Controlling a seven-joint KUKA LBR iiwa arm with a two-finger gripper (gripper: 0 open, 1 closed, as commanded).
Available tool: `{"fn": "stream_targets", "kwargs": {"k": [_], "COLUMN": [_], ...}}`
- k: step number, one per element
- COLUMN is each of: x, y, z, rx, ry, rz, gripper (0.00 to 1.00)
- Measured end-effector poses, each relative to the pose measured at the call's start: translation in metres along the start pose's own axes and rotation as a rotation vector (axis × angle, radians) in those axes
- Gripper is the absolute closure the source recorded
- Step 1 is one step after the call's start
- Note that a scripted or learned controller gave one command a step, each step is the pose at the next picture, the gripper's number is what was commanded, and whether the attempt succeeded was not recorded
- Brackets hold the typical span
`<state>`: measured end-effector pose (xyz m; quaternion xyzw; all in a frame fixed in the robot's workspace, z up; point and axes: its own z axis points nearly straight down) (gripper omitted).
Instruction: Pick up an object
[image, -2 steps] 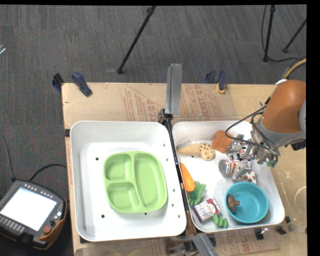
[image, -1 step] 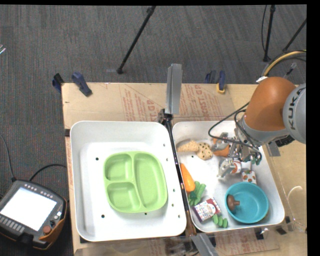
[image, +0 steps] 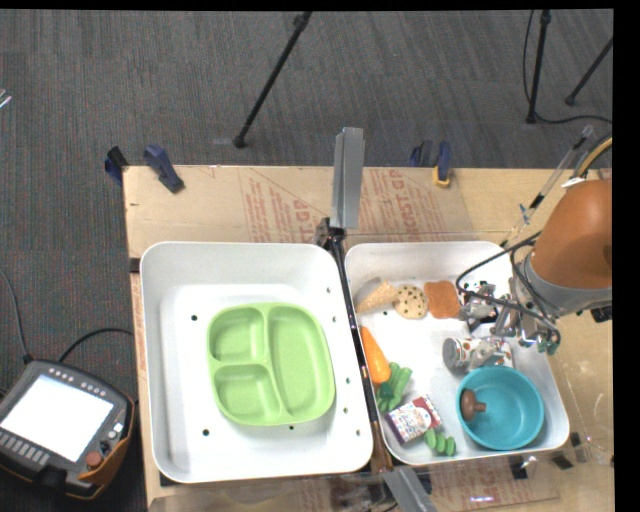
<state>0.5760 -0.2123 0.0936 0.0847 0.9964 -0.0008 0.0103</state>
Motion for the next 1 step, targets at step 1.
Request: {"fn": "stream_targets", "kwargs": {"k": [1], "x": [-0.0034], "y": [0.0666], "z": [0.0057], "rx": [-0.004], "ry": [0.019], "rz": [0.036], "gripper": [0.00]}}
